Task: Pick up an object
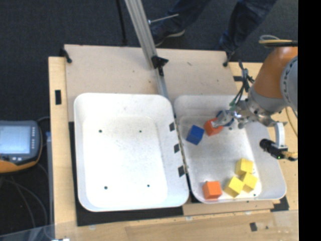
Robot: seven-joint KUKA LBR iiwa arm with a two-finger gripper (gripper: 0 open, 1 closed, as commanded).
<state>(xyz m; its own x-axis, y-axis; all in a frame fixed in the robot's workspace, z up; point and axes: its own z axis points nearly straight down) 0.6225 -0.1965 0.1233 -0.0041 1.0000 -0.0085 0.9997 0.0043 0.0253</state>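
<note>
From the overhead camera, the gripper [219, 123] sits over the right bin [266, 190], near its far edge, fingers pinched on a small orange-red block [212, 128]; blue cube [195, 134] just beside it. Near edge: an orange cube [212, 189] and yellow blocks [242, 177] clustered.

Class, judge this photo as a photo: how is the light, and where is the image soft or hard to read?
Camera view: light is even and flat; the left bin is nearly washed out, with faint shadows. The claw by the red block is soft and blurred, while the blue block and yellow blocks are only moderately sharp.
</note>
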